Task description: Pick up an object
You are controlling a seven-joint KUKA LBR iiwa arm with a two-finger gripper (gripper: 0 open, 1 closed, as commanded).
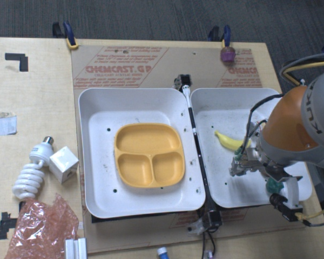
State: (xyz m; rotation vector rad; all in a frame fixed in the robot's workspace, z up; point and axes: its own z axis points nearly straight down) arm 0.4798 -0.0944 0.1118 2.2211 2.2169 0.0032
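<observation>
Camera view: two shallow white bins sit side by side on the bench. The left bin (97, 144) contains a yellow divided tray (149, 154) with three compartments, lying flat near the bin centre. The right bin (216, 193) contains a banana (228, 140), lying on the bin floor in the upper middle area, with its right end hidden behind the arm.

The arm (294, 125) enters from the right and is positioned over the right bin. The gripper (240, 166) is low in that bin, just below and to the right of the banana. Whether it is open or closed cannot be determined, and no object is visibly held.

Outside the bins, on the left of the bench: a spiral light bulb (32, 171), a small white cube (63, 163) touching it, and a crumpled pink plastic bag (40, 228)
</observation>
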